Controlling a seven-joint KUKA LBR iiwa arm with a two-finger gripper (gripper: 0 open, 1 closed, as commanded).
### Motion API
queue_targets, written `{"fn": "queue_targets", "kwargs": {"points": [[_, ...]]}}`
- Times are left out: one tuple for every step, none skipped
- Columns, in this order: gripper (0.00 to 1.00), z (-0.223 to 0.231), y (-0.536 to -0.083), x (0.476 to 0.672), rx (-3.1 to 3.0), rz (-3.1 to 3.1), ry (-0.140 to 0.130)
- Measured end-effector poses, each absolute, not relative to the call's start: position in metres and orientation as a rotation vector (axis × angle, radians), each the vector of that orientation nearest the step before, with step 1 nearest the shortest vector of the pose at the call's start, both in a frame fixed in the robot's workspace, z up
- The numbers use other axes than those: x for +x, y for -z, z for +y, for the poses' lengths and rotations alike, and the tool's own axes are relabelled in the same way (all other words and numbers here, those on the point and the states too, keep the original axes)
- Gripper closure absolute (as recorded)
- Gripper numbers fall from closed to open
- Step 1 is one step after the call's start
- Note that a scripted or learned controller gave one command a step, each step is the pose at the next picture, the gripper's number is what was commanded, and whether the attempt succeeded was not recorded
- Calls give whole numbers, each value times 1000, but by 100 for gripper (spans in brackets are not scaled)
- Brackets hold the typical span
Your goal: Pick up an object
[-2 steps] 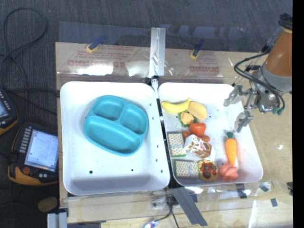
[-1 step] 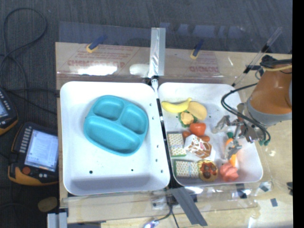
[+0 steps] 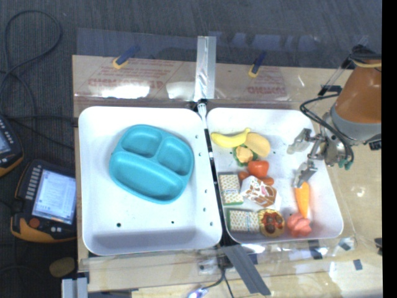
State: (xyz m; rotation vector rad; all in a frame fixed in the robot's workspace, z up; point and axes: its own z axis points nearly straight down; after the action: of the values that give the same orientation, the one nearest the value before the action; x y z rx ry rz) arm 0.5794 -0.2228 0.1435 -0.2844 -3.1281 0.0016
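My gripper (image 3: 303, 157) hangs over the right side of the right bin (image 3: 282, 118), its two fingers spread open and nothing between them. One fingertip (image 3: 301, 177) sits just above the top of an orange carrot (image 3: 302, 199). A pink-red piece (image 3: 298, 225) lies below the carrot. To the left lie a yellow banana (image 3: 228, 139), a yellow lemon-like piece (image 3: 259, 144), a red tomato (image 3: 258, 168), a white and red packet (image 3: 258, 193), two small patterned boxes (image 3: 229, 188) and a round pastry piece (image 3: 271, 221).
The left bin (image 3: 93, 185) holds a blue divided plate (image 3: 152, 161). A metal divider post (image 3: 205, 67) stands behind the bins' shared wall. A handheld pendant (image 3: 43, 200) and cables lie on the floor at far left.
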Motion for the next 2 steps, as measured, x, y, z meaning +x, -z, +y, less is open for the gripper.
{"fn": "queue_targets", "kwargs": {"points": [[0, -223, -89, 560, -987, -2992, 0], [100, -223, -99, 562, -985, -2997, -6]]}}
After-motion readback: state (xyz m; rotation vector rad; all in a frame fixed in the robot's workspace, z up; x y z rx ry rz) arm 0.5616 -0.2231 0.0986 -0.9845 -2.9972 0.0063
